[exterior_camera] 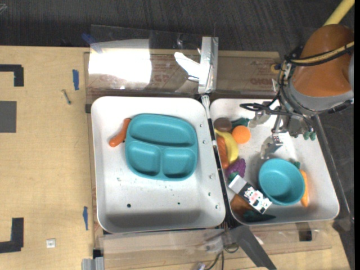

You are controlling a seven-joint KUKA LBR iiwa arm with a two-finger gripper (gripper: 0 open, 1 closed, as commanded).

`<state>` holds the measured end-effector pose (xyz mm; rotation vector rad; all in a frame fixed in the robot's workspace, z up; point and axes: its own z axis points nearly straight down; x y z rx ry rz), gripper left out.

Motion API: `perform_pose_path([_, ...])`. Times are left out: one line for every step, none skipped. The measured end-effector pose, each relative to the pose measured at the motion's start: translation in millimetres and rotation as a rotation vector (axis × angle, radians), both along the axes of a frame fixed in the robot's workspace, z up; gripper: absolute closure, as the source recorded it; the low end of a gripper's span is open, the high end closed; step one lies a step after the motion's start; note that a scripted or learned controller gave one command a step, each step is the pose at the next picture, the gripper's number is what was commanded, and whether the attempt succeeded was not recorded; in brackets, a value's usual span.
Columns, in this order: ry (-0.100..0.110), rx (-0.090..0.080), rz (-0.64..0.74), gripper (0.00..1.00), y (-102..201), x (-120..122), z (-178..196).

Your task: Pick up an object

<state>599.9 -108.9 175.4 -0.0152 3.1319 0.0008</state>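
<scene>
My gripper (pixel 272 144) hangs over the right bin (pixel 326 167), just beyond the far rim of a teal bowl (pixel 281 181). To its left lie an orange ball (pixel 241 134), a yellow banana (pixel 224 143) and a purple bunch of grapes (pixel 237 166). A brown piece (pixel 222 122) sits at the bin's far left corner. A small white box with coloured dots (pixel 256 199) lies near the front, left of the bowl. An orange carrot (pixel 305 188) rests against the bowl's right side. I see nothing held in the gripper.
The left bin (pixel 107 196) holds a teal divided plate (pixel 162 146) and an orange carrot-like piece (pixel 118 134) at the plate's left. The arm's orange band (pixel 323 66) and cables overhang the right bin's far right corner. A clear panel (pixel 146 61) stands behind the bins.
</scene>
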Motion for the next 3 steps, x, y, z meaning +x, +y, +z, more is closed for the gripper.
perform_pose_path([0.0, 0.0, 0.001, 0.0, -0.8, 23.8, -77.1])
perform_pose_path([-0.002, 0.0, -0.179, 0.0, 15.4, -14.6, -86.3])
perform_pose_path([-0.002, 0.002, -0.268, 0.0, 14.0, -20.4, -86.1])
